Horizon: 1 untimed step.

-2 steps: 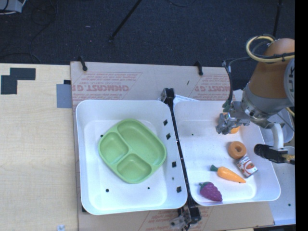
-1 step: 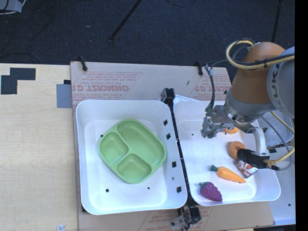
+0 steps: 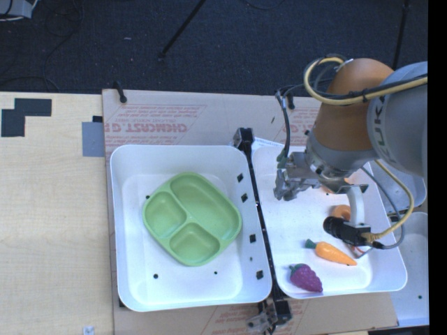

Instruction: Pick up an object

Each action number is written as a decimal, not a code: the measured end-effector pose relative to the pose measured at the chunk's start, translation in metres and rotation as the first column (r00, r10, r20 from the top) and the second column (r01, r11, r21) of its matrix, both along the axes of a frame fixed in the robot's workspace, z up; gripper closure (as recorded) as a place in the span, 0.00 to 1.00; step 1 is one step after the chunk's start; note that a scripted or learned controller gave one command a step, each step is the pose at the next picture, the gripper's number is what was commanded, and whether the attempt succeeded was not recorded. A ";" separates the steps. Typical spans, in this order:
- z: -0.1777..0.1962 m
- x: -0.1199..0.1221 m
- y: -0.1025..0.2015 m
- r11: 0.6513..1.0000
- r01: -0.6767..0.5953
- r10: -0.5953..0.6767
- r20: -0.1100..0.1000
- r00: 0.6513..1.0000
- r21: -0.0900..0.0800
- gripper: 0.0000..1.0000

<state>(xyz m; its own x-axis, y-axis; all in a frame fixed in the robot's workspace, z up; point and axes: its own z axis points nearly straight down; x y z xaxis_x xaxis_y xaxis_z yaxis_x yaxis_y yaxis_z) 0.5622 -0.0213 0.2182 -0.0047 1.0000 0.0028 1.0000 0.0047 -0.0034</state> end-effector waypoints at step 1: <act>0.010 0.008 0.057 1.000 0.000 0.000 0.001 1.000 -0.001 1.00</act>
